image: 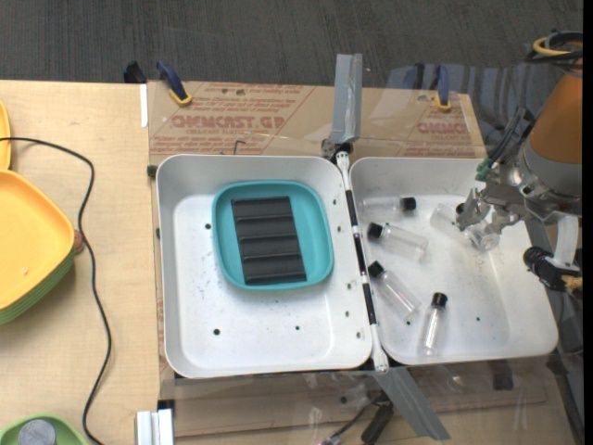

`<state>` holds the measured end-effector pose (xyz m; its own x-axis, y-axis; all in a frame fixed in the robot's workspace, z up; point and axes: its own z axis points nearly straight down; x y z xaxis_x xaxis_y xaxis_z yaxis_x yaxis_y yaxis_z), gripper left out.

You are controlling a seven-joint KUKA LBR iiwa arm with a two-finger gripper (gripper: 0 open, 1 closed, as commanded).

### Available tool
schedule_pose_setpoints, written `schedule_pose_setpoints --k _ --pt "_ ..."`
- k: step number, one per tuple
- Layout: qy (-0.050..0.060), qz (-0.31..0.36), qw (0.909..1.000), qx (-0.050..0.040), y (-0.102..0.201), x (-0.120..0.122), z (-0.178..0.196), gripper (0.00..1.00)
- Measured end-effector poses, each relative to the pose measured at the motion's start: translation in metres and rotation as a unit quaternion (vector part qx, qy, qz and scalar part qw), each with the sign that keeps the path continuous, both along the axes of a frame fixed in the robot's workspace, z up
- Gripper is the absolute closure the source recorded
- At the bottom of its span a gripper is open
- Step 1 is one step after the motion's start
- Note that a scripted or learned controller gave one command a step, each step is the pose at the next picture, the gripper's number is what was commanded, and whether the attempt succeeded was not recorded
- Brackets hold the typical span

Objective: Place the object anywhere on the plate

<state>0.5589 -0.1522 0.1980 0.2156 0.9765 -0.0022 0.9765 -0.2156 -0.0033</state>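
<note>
A light wooden bench [102,341] fills the lower part of the camera view, and beyond its far edge lies dark grey carpet [278,17]. A sheet of brown cardboard [241,119] printed with red lettering sits under the bins and is held at the back by blue-and-yellow clamps [172,82].

The left bin [185,323], white and shallow with rounded corners, holds a teal plate [318,239] near its middle, square with soft corners, and a black ribbed insert [269,239] lies on it. The right bin [500,332] touches the left one along a shared centre seam.

The arm [556,128] comes in at the right edge, its orange band above grey wrist hardware and cables. The gripper [480,219] hangs low over the far right part of the right bin; whether its fingers are spread or closed cannot be told, and nothing can be seen clearly between them.

At the left edge of the bench, yellow dishes [32,248] are stacked over a green one, and a black cable [88,276] curls past them toward the front.

Several clear vials with black caps are scattered in the right bin: one [397,239] near the seam, one [392,287] below it, one [433,321] toward the front, and a loose black cap [407,204] farther back. All lie apart from the plate.
</note>
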Motion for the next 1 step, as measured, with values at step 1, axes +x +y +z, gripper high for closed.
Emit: schedule_pose_setpoints --k 1 --pt "0.0 0.0 1.0 0.0 0.0 0.0001 0.0001 0.0"
